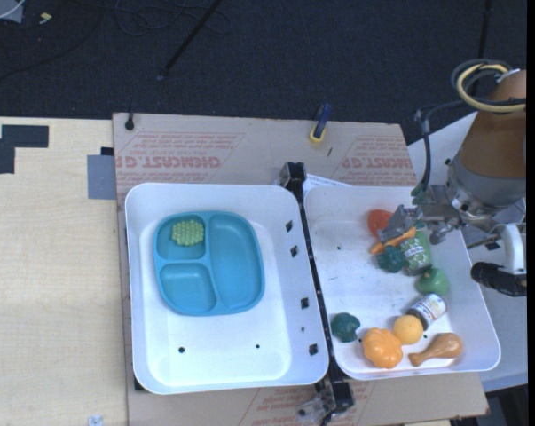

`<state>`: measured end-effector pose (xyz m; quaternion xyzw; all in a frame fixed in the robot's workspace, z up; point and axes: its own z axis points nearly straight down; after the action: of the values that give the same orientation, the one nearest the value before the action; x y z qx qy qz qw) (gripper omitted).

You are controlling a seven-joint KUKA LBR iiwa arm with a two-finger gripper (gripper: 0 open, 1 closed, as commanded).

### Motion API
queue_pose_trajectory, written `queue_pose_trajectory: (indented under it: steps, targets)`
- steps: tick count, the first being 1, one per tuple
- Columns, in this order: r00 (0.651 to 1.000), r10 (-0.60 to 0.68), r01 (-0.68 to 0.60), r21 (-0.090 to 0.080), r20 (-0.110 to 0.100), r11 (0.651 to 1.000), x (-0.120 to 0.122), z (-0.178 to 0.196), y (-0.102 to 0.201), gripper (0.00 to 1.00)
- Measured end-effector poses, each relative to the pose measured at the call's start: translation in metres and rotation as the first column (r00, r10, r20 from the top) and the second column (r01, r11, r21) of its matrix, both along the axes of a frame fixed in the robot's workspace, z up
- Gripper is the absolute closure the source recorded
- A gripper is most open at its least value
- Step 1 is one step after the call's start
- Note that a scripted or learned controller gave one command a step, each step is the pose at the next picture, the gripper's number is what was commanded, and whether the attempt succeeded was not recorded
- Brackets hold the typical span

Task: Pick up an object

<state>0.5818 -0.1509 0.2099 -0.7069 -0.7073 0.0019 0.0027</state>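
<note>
Cannot make out the grip of the gripper (407,235): too small and too tangled with grey metal to say whether clenched or released. Sits at right centre of the frame, low inside the right bin (484,362), tip right above a dark green object (404,256), touching or nearly so; cannot tell which. Looks lumpy and teal-green, with a paler labelled patch on its right side; top edge hidden by the gripper. Shows a thin orange streak at the tip, too blurred to identify. Just left and above, a red object (379,221), partly covered. Lower right, a light green piece (433,281), then a small bottle (426,310), an orange ball (408,329), a larger orange fruit (382,349), a tan drumstick shape (437,349) and a dark green lump (344,327). Further out, the arm (496,145), cut off at the frame's right. In the left bin (152,344), a blue divided plate (232,264).
</note>
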Motion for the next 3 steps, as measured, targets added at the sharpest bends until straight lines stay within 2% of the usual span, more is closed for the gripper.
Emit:
queue_pose_trajectory:
  steps: [3]
  targets:
    - [1.0, -0.001, 0.001, 0.0, 0.002, 1.0, 0.007, -0.124, 0.011, 0.0]
